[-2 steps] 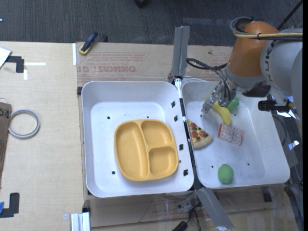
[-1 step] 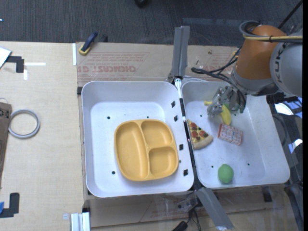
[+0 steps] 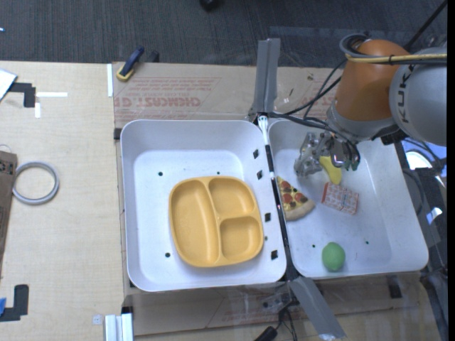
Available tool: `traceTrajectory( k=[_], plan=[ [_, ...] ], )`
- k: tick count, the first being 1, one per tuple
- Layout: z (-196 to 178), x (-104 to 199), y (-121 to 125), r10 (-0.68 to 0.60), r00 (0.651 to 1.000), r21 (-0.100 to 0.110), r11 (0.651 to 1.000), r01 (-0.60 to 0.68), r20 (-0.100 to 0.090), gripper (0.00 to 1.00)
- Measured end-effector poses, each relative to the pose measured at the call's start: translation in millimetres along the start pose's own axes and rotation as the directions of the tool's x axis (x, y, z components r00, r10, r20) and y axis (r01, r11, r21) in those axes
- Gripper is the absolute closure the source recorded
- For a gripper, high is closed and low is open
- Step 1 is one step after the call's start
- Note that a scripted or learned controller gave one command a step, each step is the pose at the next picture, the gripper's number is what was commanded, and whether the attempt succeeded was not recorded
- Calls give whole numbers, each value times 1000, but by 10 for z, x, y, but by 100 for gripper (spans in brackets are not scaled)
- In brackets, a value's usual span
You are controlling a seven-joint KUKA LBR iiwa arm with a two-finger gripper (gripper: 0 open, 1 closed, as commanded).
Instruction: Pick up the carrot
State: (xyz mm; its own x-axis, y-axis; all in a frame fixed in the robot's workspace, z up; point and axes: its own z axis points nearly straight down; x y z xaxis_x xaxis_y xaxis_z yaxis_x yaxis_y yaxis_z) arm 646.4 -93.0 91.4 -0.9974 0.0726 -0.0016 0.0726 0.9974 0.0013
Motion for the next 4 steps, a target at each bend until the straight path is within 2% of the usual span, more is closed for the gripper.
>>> traceTrajectory(
  k=[1,2,3,4],
  plan=[
    [-92,-15,-7,6,1000,-2,1000,-5,5,100],
    [-7,28,0,-69,998,1,998,69,1,100],
    [-102,11,0,-65,998,0,998,65,6,100],
    [-2,-135,-147,18,1000,0,1000,-18,3,100]
  ],
)
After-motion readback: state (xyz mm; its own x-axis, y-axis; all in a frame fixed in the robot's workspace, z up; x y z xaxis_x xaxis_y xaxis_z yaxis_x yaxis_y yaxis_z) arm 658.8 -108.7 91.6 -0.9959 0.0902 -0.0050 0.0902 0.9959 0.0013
